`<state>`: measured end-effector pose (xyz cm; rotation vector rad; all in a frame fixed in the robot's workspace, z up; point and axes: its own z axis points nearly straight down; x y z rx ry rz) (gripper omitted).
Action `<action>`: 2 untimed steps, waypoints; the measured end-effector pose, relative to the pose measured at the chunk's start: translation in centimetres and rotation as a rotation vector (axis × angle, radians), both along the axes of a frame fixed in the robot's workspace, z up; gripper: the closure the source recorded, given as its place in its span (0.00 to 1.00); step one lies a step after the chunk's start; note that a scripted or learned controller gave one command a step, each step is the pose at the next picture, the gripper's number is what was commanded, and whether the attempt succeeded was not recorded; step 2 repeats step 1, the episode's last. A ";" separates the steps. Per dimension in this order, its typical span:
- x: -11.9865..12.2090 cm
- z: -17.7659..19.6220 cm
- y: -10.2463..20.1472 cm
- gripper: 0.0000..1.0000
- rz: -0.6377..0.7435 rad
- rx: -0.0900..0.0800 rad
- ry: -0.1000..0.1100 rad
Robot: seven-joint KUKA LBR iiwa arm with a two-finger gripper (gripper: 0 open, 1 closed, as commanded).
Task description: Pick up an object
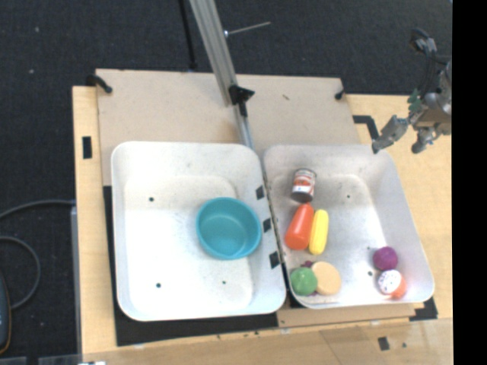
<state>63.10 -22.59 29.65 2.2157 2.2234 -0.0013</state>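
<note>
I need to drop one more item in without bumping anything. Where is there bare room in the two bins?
Left bin: bare all around the blue bowl. Right bin: bare middle and upper right. Crowded by the divider: can, orange piece, yellow piece.

Both bins are white, the left bin [152, 280] and the right bin [358, 173], faintly speckled with dark dots. A teal-blue bowl [228, 228] sits in the left one. In the right: a small can [303, 185] with a red-and-white label, an orange piece [299, 226], a yellow piece [319, 231], a green ball [303, 281], a pale tan round [328, 277], a purple ball [386, 258], and a white, speckled, orange-edged one [391, 283]. The bench [87, 204] is light wood, the floor black.
</note>
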 end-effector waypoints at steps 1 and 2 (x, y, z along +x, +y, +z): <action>0.0 0.0 0.0 0.00 0.001 -0.001 0.001; 0.0 0.0 0.0 0.00 0.001 -0.001 0.001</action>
